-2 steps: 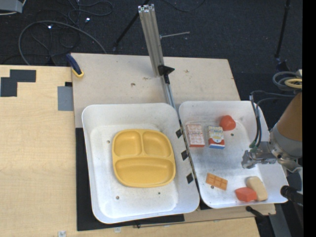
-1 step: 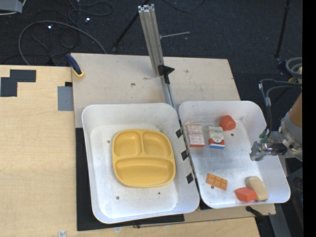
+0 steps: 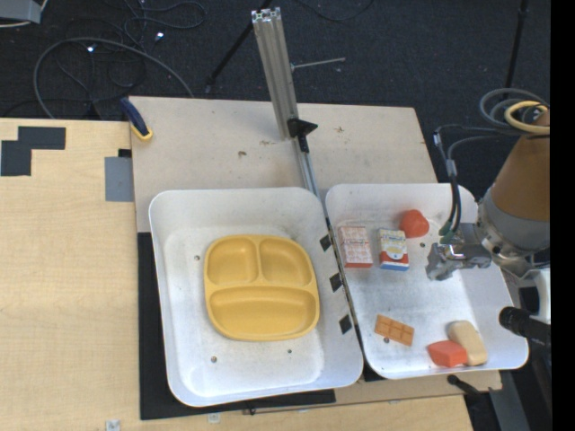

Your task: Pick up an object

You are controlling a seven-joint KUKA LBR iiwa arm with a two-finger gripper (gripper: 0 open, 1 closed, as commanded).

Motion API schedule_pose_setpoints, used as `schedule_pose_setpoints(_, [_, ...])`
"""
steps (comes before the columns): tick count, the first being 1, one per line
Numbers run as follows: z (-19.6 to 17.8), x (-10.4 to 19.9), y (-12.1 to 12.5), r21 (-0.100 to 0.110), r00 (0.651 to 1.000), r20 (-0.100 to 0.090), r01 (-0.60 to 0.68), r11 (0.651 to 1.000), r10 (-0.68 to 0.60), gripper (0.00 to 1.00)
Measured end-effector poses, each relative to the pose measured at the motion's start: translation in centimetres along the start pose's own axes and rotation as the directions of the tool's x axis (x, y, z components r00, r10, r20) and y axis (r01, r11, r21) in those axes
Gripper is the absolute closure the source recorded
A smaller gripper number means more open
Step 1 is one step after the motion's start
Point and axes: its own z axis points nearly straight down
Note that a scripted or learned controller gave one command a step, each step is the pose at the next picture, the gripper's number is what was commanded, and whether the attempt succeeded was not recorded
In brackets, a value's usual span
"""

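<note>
- Camera view, left bin (image 3: 171,241): holds one yellow divided tray (image 3: 261,286), three compartments, lying flat near the middle.
- Camera view, right bin (image 3: 503,353): holds six loose items, all candidates for the pick.
  - Two small cartons: a pink carton (image 3: 355,246) and a white-and-blue carton (image 3: 393,249), side by side near the bin's left wall, apart from each other.
  - A red rounded piece (image 3: 414,223) just beyond the cartons, toward the far wall.
  - An orange flat biscuit-like piece (image 3: 393,329) lying alone in the near half.
  - A red wedge (image 3: 446,354) touching a tan bread-like roll (image 3: 469,342) in the near right corner.
- Camera view, tool: gripper (image 3: 443,262) sits over the right side of the right bin, between the red rounded piece and the roll, near no item closely. Its opening cannot be told; nothing is seen in its hold.
- Step, by judgement: approach stage, no item yet secured. The next move calls for settling on one item, centring above it and descending; the isolated biscuit-like piece or the cartons look easier than the touching pair.
- Hard to make out: the tool's tip is small and blurred; carton print is unreadable; the arm's upper part is cut off at the right.
</note>
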Motion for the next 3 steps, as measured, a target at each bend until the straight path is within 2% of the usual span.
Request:
schedule_pose_setpoints(2, [-1.3, 8.8, 3.7, 0.001, 1.0, 0.0, -0.001, 1.0, 0.001, 1.0])
schedule_pose_setpoints(3, [-1.9, 14.2, 4.9, 0.001, 1.0, 0.0, 0.0, 1.0, 0.0, 1.0])
